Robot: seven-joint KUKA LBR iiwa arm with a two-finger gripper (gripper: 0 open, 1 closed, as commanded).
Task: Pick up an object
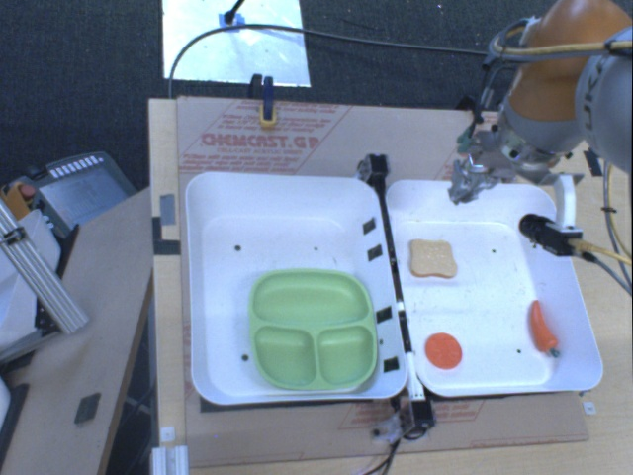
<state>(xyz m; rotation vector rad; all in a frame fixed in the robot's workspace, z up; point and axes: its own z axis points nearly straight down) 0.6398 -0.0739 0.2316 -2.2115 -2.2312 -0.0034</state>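
In the right bin [495, 379] lie three things: a tan slice of toast [432, 258] near its left middle, an orange-red disc [443, 350] toward the front, and an orange carrot [542, 327] by the right wall. My gripper [463, 190] hangs over the back left corner of this bin, above and behind the toast, with nothing seen in it. The grey arm with its orange band [569, 38] comes in from the upper right.
A green divided plate [313, 329] lies in the front of the left bin [213, 265]. A black divider strip [388, 265] runs between the bins. Both stand on a cardboard sheet [297, 137]; a grey device [79, 191] sits off the bench at left.
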